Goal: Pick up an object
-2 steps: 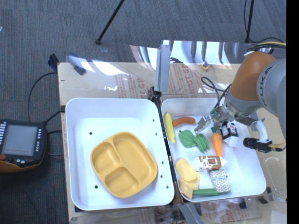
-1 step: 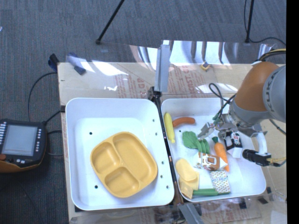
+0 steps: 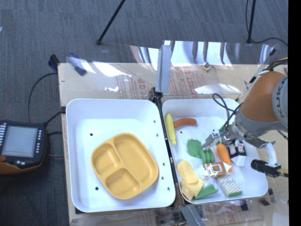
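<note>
The right bin [image 3: 256,185] holds several toy foods: a yellow corn cob [image 3: 170,128], a red sausage [image 3: 185,122], a green leafy piece [image 3: 194,148], an orange carrot [image 3: 224,154], a pale yellow block [image 3: 187,172], a green pod [image 3: 207,192], a small printed packet [image 3: 214,169] and a speckled green-white block [image 3: 229,186]. My gripper [image 3: 221,139] hangs low over the right half of this bin, right at the carrot's upper end. The wrist hides the contact between gripper and carrot.
The left bin [image 3: 80,126] carries a yellow divided plate [image 3: 124,165]. A metal post [image 3: 163,69] rises between the bins at the back. Cables loop by the arm's wrist [image 3: 221,102]. A teach pendant [image 3: 21,145] lies on the floor to the left.
</note>
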`<state>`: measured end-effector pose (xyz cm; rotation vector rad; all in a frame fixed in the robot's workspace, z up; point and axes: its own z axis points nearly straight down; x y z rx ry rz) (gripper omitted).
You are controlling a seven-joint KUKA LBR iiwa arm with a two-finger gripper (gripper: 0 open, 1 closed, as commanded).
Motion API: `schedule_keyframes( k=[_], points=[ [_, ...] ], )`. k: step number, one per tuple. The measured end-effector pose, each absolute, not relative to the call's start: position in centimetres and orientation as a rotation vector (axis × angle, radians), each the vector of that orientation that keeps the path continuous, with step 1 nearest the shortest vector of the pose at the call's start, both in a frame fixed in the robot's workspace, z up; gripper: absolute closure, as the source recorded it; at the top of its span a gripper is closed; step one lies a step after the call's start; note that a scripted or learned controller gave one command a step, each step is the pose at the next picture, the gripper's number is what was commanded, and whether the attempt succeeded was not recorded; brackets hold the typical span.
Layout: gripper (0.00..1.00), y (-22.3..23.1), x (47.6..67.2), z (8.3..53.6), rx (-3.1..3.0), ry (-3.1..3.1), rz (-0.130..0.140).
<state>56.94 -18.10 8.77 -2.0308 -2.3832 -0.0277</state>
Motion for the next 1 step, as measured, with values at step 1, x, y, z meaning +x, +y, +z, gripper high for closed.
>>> schedule_keyframes(
  k=[1],
  points=[
    [1.0, -18.43, 56.88, 9.41, -2.035, -2.38, -0.017]
  ],
)
